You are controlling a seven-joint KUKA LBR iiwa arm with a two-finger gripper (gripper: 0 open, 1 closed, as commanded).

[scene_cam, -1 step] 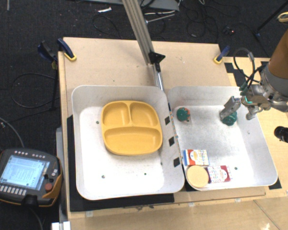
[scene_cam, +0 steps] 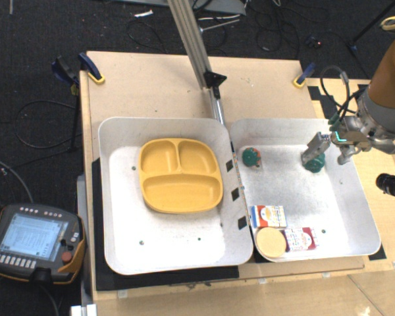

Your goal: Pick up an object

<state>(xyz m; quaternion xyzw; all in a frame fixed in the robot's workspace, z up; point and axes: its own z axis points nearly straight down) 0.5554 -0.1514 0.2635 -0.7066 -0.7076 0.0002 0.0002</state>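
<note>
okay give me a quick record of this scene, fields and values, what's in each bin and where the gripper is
left bin: yellow divided plate
right bin: small green and red object near the divider; green object at the gripper; small carton; round tan lid; red and white packet
gripper: over the right bin's far right part, beside the green object
grasp: cannot tell

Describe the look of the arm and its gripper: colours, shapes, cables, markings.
The arm is grey metal with a broad orange band above the wrist. Black cables loop along its left side. The gripper is grey, with two blocky fingers and a small teal light on its body.
</note>
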